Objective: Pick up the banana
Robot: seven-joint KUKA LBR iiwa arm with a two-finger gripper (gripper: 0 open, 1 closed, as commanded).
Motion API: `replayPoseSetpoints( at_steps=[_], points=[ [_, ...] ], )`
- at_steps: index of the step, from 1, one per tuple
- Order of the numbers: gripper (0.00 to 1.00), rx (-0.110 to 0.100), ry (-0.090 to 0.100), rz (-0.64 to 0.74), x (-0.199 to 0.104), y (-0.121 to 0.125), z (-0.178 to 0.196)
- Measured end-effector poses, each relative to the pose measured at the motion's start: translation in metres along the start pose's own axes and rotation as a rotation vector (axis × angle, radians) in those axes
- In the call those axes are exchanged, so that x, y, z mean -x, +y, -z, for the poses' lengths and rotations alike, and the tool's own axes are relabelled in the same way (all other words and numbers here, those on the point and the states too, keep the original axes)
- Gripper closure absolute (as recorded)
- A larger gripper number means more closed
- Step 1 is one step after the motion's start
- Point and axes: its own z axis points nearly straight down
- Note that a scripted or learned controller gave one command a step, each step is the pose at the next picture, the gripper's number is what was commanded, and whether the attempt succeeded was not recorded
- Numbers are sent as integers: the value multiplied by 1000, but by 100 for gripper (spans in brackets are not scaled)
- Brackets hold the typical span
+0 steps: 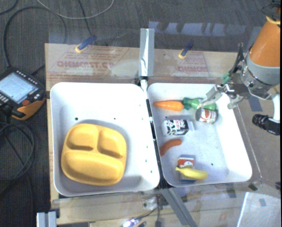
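The banana is small and yellow. It lies near the front edge of the right bin, just in front of a small red box and touching it. My gripper hangs over the back of the same bin, above a red and white can and next to the green top of a carrot. It is well behind the banana and apart from it. The grey wrist with the orange band reaches in from the right.
The right bin also holds a black and white carton and a reddish sausage between the carrot and the banana. A yellow divided tray lies in the left bin. A teach pendant rests on the floor at the left.
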Motion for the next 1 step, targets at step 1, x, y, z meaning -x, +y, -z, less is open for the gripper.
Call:
replayPoseSetpoints(
  at_steps=[1],
  points=[
    [0,-1,-2,-42,-30,42,-98]
  ],
)
